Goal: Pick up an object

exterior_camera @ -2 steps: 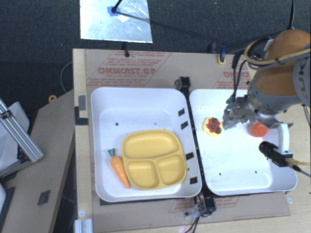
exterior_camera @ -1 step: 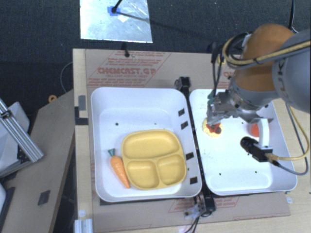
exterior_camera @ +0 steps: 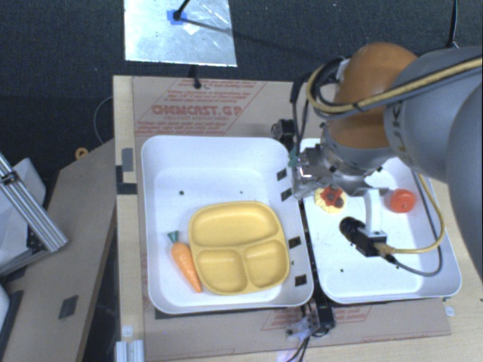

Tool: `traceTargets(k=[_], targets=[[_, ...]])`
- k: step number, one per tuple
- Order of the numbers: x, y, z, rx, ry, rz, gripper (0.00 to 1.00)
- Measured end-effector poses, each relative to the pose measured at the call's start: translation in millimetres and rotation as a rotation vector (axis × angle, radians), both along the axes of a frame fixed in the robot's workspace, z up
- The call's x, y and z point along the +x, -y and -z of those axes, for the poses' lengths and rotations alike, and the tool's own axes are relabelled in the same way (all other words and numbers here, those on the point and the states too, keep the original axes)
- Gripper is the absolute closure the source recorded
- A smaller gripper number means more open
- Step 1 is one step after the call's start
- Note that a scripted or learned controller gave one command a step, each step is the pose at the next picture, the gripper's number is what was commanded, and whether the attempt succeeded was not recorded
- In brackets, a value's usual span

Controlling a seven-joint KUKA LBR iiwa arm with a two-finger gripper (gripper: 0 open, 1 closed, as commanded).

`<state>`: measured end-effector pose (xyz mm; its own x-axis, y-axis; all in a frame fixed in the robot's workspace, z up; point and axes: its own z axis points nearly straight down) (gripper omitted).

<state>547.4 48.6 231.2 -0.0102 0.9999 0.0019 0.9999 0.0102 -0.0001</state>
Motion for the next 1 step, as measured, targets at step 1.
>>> traceTargets(k=[1], targets=[[-3.8,-51.7,8.8,0.0,0.0,0.0,1.0]])
